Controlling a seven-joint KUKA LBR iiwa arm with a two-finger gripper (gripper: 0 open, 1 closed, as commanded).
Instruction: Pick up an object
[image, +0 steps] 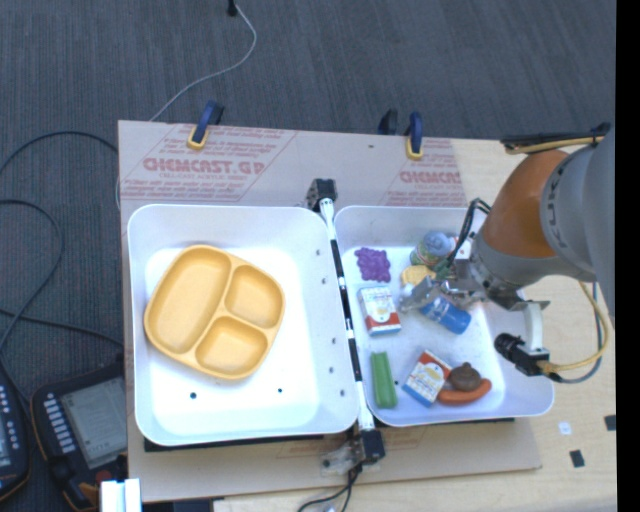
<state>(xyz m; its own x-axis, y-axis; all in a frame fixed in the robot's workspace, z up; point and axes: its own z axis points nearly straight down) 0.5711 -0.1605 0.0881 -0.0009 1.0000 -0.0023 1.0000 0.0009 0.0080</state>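
Nearest the camera, a carrot (463, 394) and green block (383, 379) are seen in the right bin (520, 405), while the gripper (425, 292) is lowered beside a blue bottle (447, 316), grip state indiscernible.

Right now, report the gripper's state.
Gripper: down in the right bin among the items beside the blue bottle; open or closed cannot be told.

The light is bright and even. The white bins (300, 400) shine a little. Shadows are soft. Small things look a bit fuzzy.
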